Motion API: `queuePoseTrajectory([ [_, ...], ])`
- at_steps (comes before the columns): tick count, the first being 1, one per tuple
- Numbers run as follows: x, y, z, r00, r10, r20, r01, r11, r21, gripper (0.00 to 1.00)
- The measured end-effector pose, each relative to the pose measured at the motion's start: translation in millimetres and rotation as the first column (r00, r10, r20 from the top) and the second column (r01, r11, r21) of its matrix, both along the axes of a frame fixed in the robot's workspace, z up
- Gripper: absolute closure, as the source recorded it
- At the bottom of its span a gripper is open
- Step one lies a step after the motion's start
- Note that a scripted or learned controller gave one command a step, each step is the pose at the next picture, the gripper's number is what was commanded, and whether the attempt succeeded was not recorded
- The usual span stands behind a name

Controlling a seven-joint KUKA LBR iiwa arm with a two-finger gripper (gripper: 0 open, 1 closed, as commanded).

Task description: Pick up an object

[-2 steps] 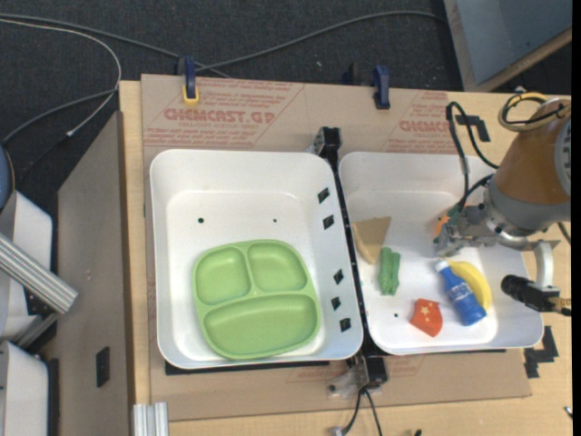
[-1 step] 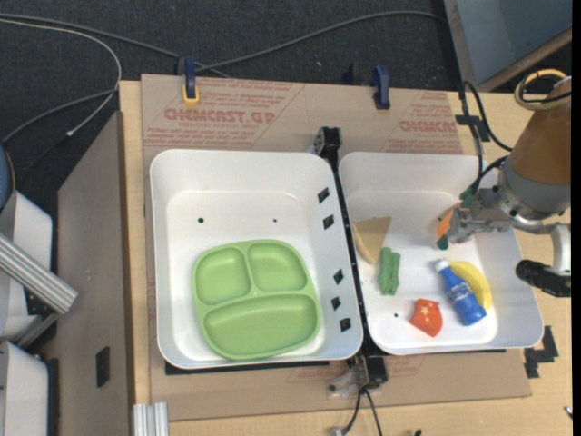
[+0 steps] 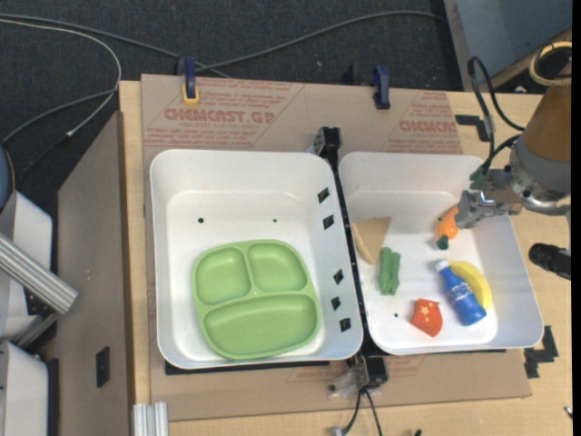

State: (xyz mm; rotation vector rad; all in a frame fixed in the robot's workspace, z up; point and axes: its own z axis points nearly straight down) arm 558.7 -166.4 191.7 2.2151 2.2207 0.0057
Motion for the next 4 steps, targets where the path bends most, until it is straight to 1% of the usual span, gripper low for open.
queuePoseTrajectory([
  [1,1.1,0.4,13.6,1.0,0.0,-0.003,0.0,1.0,0.001,1.0],
  [2,13.9,58.4,26.9,1.0,0.004,-0.003,-0.004,1.0,0.002,1.0],
  [3,15.9,105.2,30.4,1.0,0.003,-0.006,-0.003,1.0,0.003,1.0],
  [4,24.4,168.4,27.3,1.0,0.006,-0.005,-0.006,1.0,0.004,1.0],
])
